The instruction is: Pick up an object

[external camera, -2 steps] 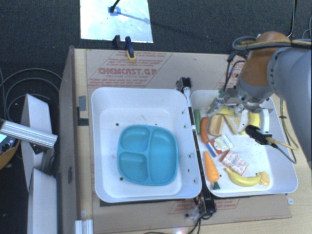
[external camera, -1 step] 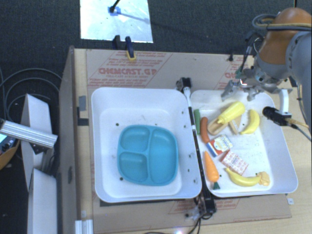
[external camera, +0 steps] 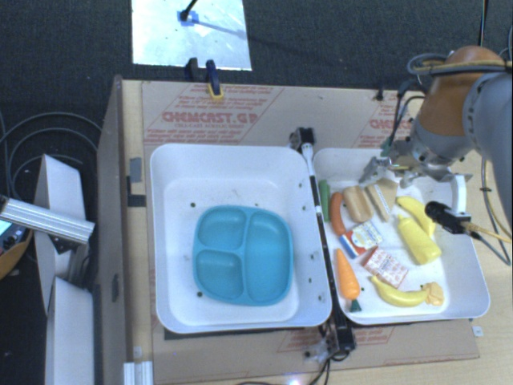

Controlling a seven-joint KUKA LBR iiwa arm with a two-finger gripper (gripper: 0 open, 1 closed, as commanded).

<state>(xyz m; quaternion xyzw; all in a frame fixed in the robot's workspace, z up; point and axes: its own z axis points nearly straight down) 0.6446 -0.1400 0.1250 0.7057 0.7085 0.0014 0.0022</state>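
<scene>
Progress: nothing lifted yet; every object is lying in a bin, so the grasp and lift are remaining, by my judgement.

Left bin (external camera: 172,215): it is holding a blue divided plate (external camera: 243,255), sitting toward 5 o'clock of its floor.

Right bin (external camera: 469,283): it is carrying the pick candidates. Green stick (external camera: 325,193) at 9 o'clock against the wall, carrots (external camera: 347,274) below it, bread roll (external camera: 357,204) near centre, wrapped packet (external camera: 388,268), yellow bottle (external camera: 418,237), banana (external camera: 401,294) at 6 o'clock.

Gripper (external camera: 386,167): it is hovering at the bin's 12 o'clock edge, just above the roll. Cannot tell whether the claw is released or clenched; nothing is showing in it.
</scene>
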